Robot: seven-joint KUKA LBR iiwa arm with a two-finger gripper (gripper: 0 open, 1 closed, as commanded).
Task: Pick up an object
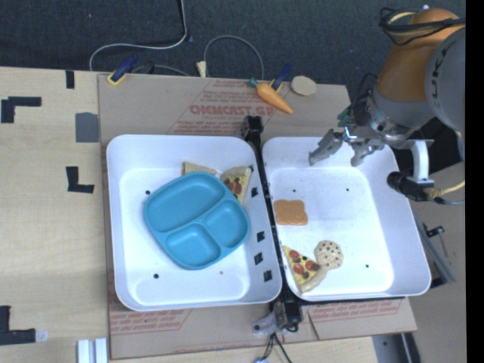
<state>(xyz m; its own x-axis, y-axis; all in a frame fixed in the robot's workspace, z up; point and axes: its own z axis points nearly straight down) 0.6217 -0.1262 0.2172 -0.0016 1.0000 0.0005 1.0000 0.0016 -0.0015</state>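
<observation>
My hand [342,149] over the right bin's [393,225] far edge, fingers apart and holding nothing, toast [290,212], pizza slice [303,268] and cookie [329,254] below, bare floor between

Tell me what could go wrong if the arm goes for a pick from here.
The pincer hangs open over the right bin's far rim, so dropping straight down may hit the rim. The toast lies flat, so the fingers may slide over it. The pizza slice and cookie touch, so one may drag the other.
</observation>
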